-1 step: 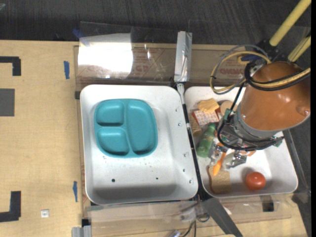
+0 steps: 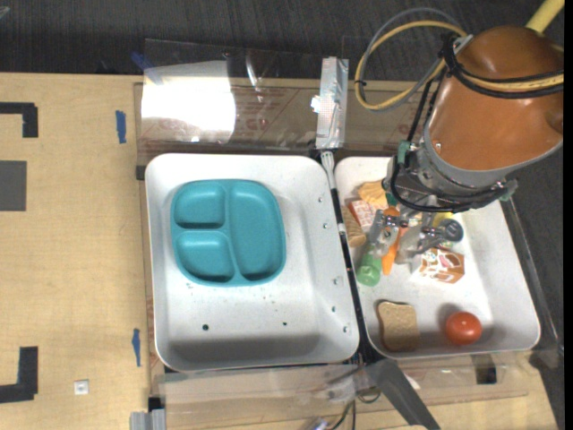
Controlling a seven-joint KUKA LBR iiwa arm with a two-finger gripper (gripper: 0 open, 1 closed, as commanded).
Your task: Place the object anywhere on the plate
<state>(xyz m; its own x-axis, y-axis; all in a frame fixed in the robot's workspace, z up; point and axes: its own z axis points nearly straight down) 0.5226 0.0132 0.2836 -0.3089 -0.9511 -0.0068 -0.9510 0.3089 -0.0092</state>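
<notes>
A teal plate [image 2: 229,230] with three compartments lies in the left bin [image 2: 304,321] with nothing on it. My gripper [image 2: 406,236] hangs low over the back of the right bin [image 2: 515,267], under the arm's orange wrist band. Its fingers stand apart, open, with nothing between them. Under and around them lie a small orange carrot [image 2: 389,257], a green piece [image 2: 368,270], a red-and-white packet [image 2: 363,212] and an orange-and-white piece [image 2: 441,265]. A bread slice [image 2: 397,323] and a red tomato [image 2: 463,327] lie nearer the front of that bin.
A ridge [image 2: 340,240] where the two bin walls meet separates the bins. A clear plastic panel [image 2: 233,106] stands behind the left bin. Yellow and black cables [image 2: 394,61] loop above the arm. Wooden bench top [image 2: 63,240] stretches to the left.
</notes>
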